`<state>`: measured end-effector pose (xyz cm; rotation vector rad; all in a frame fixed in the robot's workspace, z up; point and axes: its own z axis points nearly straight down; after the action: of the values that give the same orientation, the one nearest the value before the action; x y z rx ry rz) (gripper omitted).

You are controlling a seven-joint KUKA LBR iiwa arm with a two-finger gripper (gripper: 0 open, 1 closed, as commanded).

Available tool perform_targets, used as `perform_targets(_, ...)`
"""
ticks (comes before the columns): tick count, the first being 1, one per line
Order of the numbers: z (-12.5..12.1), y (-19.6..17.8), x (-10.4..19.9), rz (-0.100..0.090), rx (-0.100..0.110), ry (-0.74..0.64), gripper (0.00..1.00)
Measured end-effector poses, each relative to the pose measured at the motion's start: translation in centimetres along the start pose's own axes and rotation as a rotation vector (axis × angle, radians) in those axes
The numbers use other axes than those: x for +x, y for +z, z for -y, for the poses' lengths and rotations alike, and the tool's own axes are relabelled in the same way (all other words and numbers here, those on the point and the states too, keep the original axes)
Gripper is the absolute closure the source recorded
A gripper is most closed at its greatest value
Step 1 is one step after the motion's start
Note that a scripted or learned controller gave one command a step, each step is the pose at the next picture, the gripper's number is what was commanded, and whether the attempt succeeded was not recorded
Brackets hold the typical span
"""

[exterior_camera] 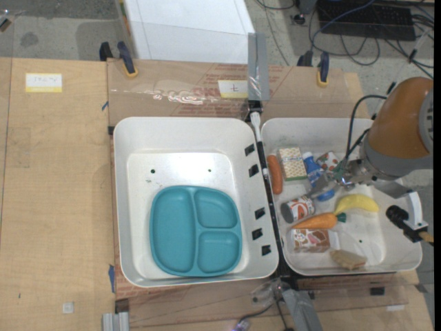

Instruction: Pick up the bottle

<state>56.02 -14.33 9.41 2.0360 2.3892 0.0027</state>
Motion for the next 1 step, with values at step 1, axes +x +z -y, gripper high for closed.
perform_targets(1, 0.18, -0.97, -0.43, 0.001, -0.002, 0.009, 1.0)
